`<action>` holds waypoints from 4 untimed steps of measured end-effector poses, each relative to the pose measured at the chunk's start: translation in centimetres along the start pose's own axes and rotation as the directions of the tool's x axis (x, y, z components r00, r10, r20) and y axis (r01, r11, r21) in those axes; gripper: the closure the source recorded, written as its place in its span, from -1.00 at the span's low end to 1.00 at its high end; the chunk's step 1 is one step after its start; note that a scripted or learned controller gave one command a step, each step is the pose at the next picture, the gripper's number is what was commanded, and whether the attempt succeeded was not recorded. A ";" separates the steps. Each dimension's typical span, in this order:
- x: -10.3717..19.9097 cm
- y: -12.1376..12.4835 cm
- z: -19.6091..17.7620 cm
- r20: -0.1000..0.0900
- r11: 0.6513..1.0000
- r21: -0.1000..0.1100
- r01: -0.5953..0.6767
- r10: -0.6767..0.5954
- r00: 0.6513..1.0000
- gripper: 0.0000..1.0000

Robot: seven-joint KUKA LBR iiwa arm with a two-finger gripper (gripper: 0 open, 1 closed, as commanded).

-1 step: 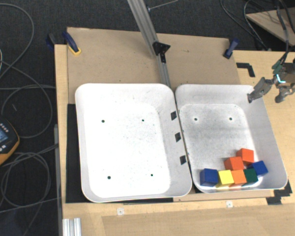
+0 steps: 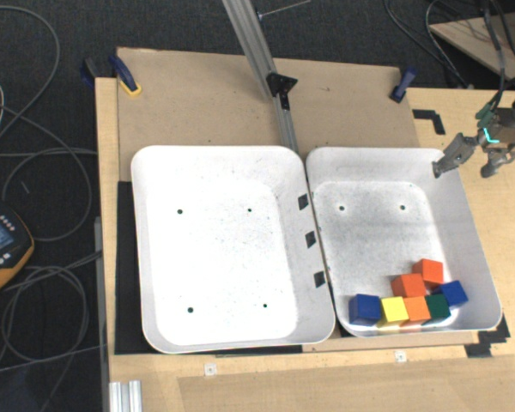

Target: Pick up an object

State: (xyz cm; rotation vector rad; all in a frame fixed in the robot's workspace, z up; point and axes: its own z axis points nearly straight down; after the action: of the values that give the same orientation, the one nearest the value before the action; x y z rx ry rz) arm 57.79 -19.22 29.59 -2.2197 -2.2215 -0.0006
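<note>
Several small cubes lie clustered in the near right corner of the right bin (image 2: 360, 230): a blue cube (image 2: 366, 307), a yellow cube (image 2: 394, 310), orange cubes (image 2: 410, 287), a red-orange cube (image 2: 432, 271), a green cube (image 2: 438, 305) and a dark blue cube (image 2: 453, 293). My gripper (image 2: 474, 157) hangs at the far right edge of the right bin, well behind the cubes. Its two dark fingers (image 2: 451, 156) are spread apart with nothing between them.
The left bin (image 2: 215, 247) sits beside the right one, joined by small black clips (image 2: 311, 239). A slanted metal pole (image 2: 256, 50) rises from the bench behind the bins. Blue clamps (image 2: 125, 74) hold the board's far corners. Cables lie on the floor at left.
</note>
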 end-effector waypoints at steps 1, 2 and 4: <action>0.3 -0.2 6.3 -0.002 1.000 0.007 -0.001 0.001 1.000 -1.00; 0.8 -0.9 12.3 -0.002 1.000 0.007 -0.001 0.001 1.000 -1.00; 1.4 -0.4 15.4 0.000 1.000 -0.003 -0.001 0.001 1.000 1.00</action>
State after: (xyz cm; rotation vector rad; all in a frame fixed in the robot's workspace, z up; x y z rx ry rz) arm 57.38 -17.83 14.16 -2.2227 -2.2218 -0.0035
